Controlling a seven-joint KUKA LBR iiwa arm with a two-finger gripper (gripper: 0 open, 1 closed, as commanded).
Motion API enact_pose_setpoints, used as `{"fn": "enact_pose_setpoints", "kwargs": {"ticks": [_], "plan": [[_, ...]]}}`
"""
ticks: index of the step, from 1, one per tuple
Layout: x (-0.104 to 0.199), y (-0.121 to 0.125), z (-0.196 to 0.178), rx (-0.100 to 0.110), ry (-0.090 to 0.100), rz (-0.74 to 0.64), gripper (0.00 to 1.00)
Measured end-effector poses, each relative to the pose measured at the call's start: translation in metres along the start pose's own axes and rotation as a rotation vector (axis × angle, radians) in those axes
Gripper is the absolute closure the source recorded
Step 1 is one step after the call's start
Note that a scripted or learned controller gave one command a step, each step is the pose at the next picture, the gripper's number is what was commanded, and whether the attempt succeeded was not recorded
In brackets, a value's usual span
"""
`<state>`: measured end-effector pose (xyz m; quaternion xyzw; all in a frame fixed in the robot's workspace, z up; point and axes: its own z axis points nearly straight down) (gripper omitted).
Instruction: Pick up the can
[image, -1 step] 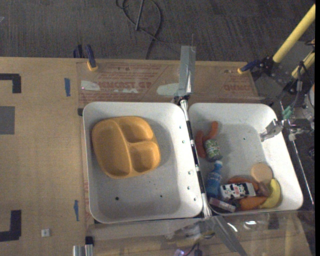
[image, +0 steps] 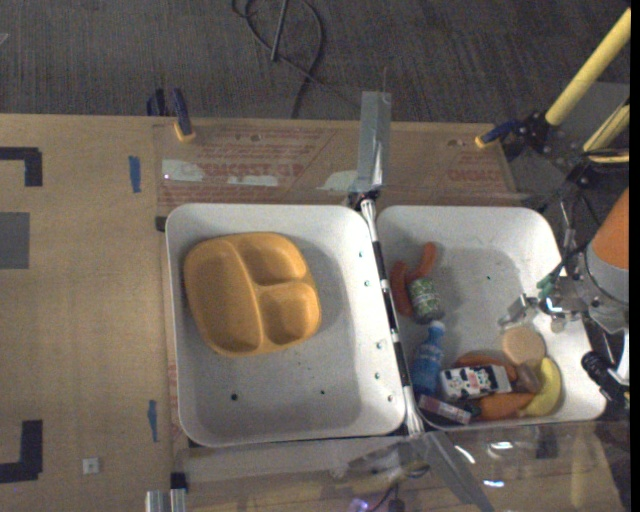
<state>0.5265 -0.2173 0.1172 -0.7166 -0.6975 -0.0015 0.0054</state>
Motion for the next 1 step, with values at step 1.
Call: {"fn": "enact_pose_setpoints", "kwargs": {"ticks": [1], "plan": [[-0.0026,0.0009,-0.0110,-0.006,-0.007,0.002,1.00]]}}
